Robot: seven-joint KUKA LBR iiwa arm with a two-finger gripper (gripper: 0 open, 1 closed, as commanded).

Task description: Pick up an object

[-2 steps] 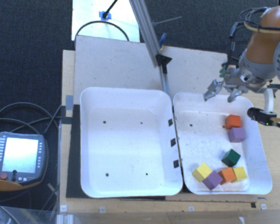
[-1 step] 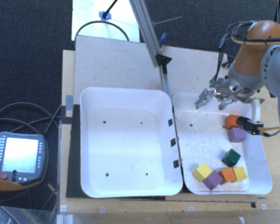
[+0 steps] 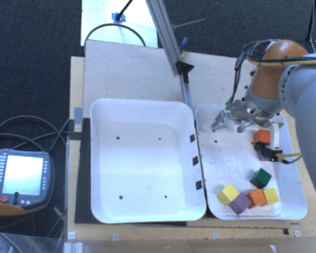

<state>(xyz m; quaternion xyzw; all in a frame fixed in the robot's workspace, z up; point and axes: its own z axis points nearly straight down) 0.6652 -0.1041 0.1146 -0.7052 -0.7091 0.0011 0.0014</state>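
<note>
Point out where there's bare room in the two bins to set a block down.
The left bin offers a bare floor from wall to wall. In the right bin, the free patch is the middle-left floor, between the gripper and the yellow block. It is crowded along the near right: purple block, orange block, green block.

One fixed camera looks down at a slant — from above the bench (image 3: 129,69) — taking in both bins (image 3: 145,159).

A: Right bin (image 3: 294,207)?
B: Blocks clustered near front edge: two yellow blocks (image 3: 229,194), purple block (image 3: 240,203), orange block (image 3: 257,197), green block (image 3: 261,178) just behind them.
A: Arm?
B: Gripper (image 3: 229,122) over bin's rear, apart from blocks; left bin (image 3: 98,199) alongside
</note>
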